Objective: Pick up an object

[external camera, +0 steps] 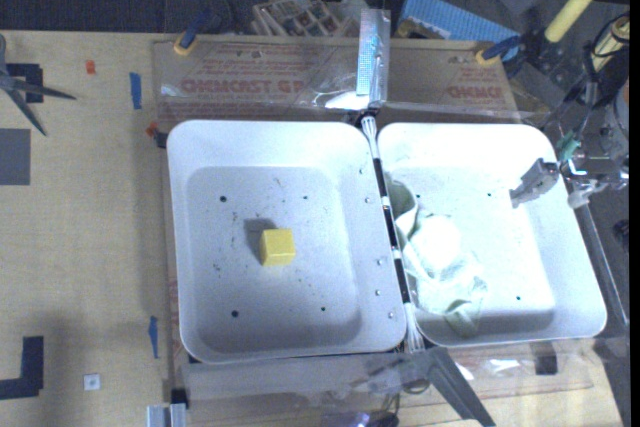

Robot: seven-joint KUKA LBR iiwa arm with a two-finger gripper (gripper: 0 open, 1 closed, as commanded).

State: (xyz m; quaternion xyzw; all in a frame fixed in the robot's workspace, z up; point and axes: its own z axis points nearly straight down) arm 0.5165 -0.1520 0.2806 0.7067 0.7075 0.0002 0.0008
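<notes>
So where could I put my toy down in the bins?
Left bin: lots of bare floor all around the yellow block. Right bin: bare toward the right wall; crowded at the left, where the white-green bundle lies.

Two white bins (pixel 190 155) are being counted on the bench. One yellow block (pixel 278 246) is being seen in the left bin. One crumpled pale cloth (pixel 438 260) is being seen in the right.

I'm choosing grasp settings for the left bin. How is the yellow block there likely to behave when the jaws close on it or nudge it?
The yellow block looks squared, with flat faces, so it would probably slide rather than roll. It lies alone on the left bin floor, so a push likely meets nothing. It seems small and rigid, probably light, though its material is unclear.
</notes>
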